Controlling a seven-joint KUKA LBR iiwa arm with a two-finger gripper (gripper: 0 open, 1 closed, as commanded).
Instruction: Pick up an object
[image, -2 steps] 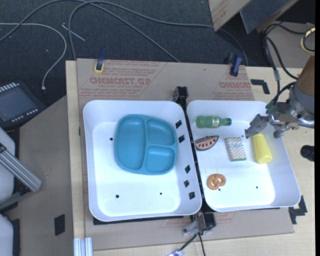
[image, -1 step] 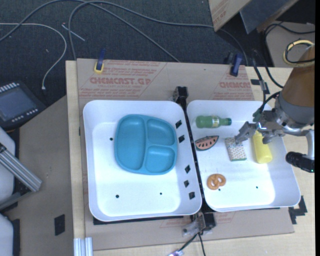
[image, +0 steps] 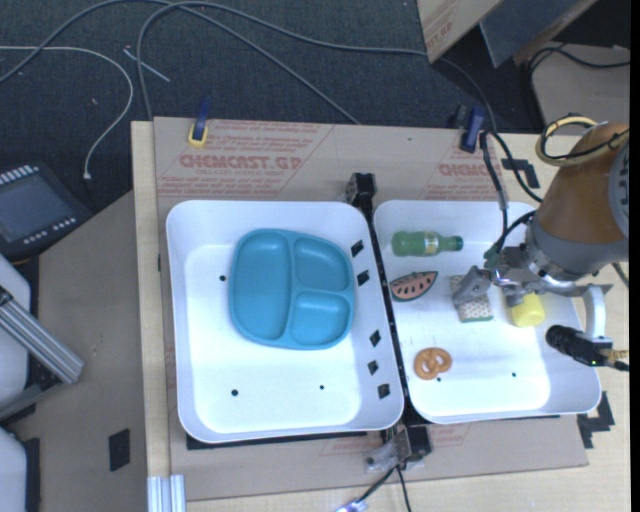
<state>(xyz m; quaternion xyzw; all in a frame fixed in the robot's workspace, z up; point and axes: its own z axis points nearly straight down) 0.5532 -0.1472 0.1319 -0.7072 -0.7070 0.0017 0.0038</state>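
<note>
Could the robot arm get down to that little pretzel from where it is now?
Probably yes. The pretzel lies alone on the right bin's open floor, nothing covering it, with the gripper just above it in the picture, over that bin.

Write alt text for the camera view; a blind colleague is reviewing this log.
A grey arm reaches from the right over the right bin, its gripper low among a green bottle, watermelon slice, grey block, yellow piece and pretzel. The left bin holds a blue tray.

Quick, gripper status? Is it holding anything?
Gripper: low over the right bin, between the grey sponge and the yellow piece. Open or shut, holding or not, cannot be told.
</note>
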